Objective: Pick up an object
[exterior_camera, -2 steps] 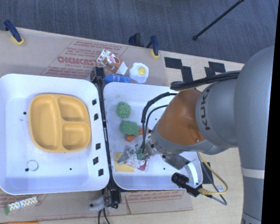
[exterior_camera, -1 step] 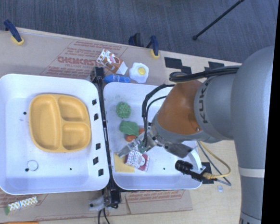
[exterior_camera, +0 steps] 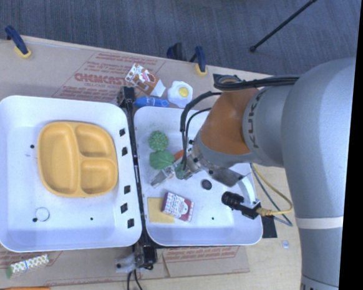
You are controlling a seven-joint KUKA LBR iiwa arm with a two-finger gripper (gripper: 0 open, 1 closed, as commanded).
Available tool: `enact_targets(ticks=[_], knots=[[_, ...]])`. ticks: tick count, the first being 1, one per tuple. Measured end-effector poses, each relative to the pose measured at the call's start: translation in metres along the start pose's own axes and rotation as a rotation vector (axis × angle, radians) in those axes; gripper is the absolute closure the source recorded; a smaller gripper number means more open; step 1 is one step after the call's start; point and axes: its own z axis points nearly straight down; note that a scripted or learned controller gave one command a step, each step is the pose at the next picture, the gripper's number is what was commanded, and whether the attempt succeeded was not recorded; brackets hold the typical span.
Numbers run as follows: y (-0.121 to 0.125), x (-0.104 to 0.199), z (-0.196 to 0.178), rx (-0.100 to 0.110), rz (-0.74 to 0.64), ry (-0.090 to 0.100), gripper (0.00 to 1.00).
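Camera view: gripper [exterior_camera: 181, 167] is hanging low in right bin [exterior_camera: 240, 230], grip state not discernible. Green toy vegetable [exterior_camera: 161, 159] is lying just left of it, touching or nearly, long axis unclear.

Fixed above the bench [exterior_camera: 99, 72], looking down aslant on both white bins [exterior_camera: 5, 158], arm [exterior_camera: 308, 120] entering from three o'clock.

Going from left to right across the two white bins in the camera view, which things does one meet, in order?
Yellow divided tray in the left bin → green broccoli pieces in the right bin → red and white packet → gripper → orange band of the arm.
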Motion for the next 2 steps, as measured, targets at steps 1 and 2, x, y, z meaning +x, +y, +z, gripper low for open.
enact_targets(ticks=[1,2], knots=[[0.043,-0.026,-0.008,-0.001,-0.288,-0.002,0.0],[0.06,-0.028,0.0,-0.001,-0.002,-0.002,0.0]])
